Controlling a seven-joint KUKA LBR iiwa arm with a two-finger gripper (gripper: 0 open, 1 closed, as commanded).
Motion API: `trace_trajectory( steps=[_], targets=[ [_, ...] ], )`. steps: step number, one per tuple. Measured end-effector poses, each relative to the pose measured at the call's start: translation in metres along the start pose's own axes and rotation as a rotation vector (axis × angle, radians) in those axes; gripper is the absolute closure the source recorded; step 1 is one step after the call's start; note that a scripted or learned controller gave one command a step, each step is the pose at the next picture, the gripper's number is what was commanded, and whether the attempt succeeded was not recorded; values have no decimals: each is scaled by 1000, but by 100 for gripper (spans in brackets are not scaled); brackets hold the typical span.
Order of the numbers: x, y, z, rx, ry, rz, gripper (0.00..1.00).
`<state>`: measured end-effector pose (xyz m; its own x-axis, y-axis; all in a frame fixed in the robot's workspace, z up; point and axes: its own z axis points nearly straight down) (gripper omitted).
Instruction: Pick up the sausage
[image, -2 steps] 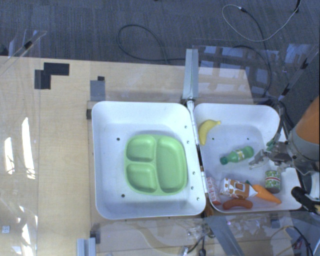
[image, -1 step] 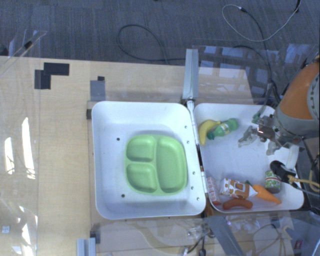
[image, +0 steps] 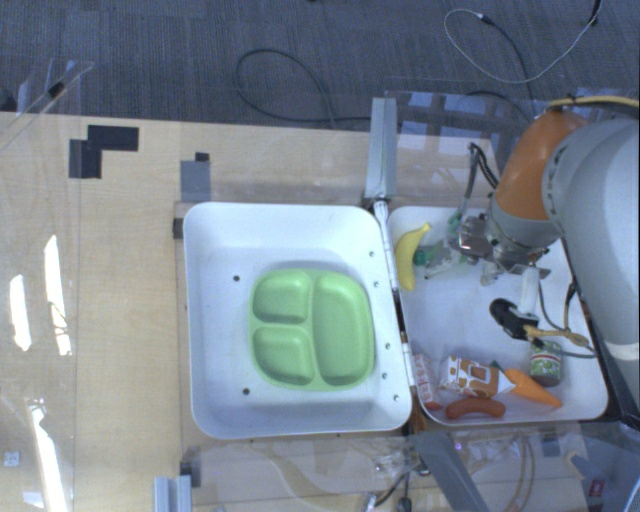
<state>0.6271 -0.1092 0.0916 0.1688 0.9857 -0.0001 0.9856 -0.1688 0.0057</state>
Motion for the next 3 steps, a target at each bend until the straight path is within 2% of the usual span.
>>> trace_trajectory(
  steps=[1,2,3],
  targets=[
    [-54,48,6,26,3,-196,0],
    [-82,56,5,16,10,-366,0],
    [-81,58,-8,11,6,-375,100]
  ],
)
